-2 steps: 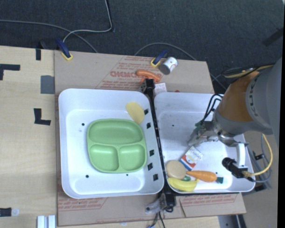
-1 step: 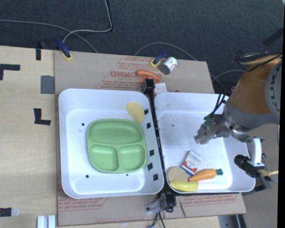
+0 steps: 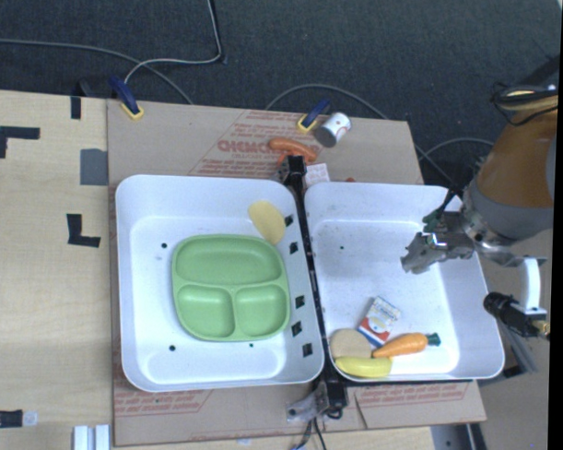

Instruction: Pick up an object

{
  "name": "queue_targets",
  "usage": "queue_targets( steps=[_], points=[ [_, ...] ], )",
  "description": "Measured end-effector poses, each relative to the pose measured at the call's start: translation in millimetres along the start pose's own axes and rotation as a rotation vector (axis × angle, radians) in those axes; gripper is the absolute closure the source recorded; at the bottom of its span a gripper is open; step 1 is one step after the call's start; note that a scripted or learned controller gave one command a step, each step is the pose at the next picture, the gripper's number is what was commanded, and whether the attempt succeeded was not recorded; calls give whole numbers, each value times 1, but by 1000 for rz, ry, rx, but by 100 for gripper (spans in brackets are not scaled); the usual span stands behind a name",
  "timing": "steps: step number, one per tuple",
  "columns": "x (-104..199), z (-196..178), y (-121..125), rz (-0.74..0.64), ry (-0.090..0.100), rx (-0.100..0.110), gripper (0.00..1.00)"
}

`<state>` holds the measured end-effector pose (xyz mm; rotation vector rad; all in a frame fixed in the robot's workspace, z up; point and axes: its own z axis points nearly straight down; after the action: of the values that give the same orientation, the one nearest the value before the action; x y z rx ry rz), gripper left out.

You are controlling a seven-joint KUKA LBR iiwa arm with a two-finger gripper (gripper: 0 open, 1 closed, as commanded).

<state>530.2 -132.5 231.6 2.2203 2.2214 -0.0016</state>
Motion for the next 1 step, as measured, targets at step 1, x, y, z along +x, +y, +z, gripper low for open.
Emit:
queue_targets(
  steps=[1],
  points=[
    [-27, -6, -47, 1, 0, 1, 100]
  ],
)
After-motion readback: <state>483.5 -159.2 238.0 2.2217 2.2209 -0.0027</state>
